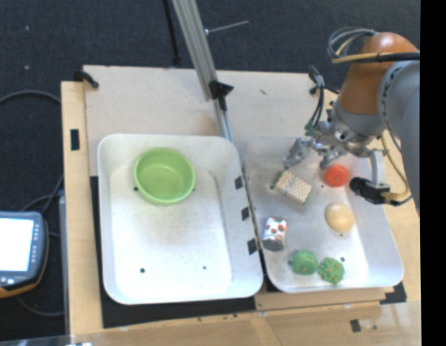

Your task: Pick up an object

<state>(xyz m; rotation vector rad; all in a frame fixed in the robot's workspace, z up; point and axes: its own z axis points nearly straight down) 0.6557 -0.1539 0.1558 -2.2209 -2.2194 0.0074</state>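
- Your tool [307, 152] hangs over the right bin [385, 265], fingers spread, grasping nothing.
- Just below it lies the checkered block [293, 187]; the orange ball [336, 175] sits beside.

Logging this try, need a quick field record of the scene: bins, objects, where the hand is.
left bin: green bowl
right bin: checkered block, orange object, pale egg-shaped object, red-and-white patterned object, green ball, green textured ball
hand: over the right bin's far end, above the checkered block
held: nothing visible between the fingers
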